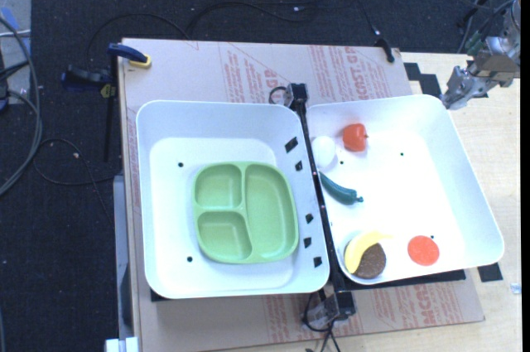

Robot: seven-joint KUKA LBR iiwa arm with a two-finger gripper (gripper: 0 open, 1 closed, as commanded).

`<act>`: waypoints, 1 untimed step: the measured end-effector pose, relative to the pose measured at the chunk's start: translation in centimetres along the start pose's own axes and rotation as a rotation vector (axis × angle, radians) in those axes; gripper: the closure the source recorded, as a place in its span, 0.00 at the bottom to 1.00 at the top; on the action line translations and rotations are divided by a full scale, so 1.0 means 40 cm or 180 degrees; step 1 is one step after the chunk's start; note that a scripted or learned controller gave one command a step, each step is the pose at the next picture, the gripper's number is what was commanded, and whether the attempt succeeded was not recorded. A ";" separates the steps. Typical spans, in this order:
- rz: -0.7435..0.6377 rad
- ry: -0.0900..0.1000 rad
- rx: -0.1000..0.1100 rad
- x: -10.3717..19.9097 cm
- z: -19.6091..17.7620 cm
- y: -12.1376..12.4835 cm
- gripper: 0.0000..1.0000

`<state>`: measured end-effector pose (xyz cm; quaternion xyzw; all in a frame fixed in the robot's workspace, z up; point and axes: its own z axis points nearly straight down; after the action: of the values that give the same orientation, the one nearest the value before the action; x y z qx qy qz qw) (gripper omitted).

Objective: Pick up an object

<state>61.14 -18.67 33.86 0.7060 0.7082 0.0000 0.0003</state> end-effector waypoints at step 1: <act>0.0000 0.0000 0.0002 0.000 0.001 0.000 0.00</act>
<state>61.13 -18.67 33.82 0.7060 0.7083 -0.0002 0.0001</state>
